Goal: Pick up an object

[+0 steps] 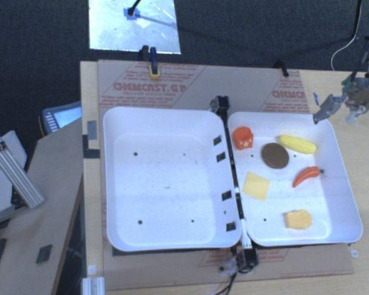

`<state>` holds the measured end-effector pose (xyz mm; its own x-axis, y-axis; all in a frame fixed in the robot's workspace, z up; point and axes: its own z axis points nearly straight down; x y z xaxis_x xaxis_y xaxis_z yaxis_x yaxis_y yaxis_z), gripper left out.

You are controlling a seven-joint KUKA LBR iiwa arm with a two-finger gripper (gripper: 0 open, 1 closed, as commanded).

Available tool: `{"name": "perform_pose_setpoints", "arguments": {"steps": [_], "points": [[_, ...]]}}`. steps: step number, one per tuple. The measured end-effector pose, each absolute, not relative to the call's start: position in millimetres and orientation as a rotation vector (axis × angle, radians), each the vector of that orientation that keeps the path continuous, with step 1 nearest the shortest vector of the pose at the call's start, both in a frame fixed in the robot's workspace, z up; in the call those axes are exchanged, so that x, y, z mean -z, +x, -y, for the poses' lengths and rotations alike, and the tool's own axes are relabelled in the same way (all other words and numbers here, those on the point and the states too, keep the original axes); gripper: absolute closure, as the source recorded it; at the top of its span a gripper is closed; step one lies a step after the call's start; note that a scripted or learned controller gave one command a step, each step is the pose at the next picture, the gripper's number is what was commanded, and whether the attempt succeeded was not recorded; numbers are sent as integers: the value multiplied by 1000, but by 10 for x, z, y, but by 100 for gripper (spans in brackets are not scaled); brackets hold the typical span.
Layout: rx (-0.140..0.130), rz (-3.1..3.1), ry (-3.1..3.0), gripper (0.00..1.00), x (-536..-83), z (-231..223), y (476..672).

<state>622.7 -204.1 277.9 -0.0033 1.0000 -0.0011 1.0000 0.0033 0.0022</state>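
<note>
The right bin [344,192] holds several toy foods. A red-orange block [243,137] lies at its back left, with a brown disc [275,156] and a yellow corn cob [297,144] to the right of it. An orange chilli [306,176] lies mid-right, a pale yellow square [256,185] mid-left and an orange-yellow lump [298,219] near the front. My gripper [339,110] hangs above the bench just past the bin's back right corner, apart from all of them. It is open, with nothing between its fingers [324,111].
The left bin [117,165] sits beside the right one, joined to it by a black clipped divider [229,165]. A yellow clamp [154,66] grips the cardboard at the back. A silver sheet [135,17] lies behind. A cable [350,42] hangs at the far right.
</note>
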Motion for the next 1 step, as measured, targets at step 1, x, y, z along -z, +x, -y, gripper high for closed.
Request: {"name": "perform_pose_setpoints", "arguments": {"steps": [1], "points": [[9,-2242,2224,0,-1069,1326,5797]]}}
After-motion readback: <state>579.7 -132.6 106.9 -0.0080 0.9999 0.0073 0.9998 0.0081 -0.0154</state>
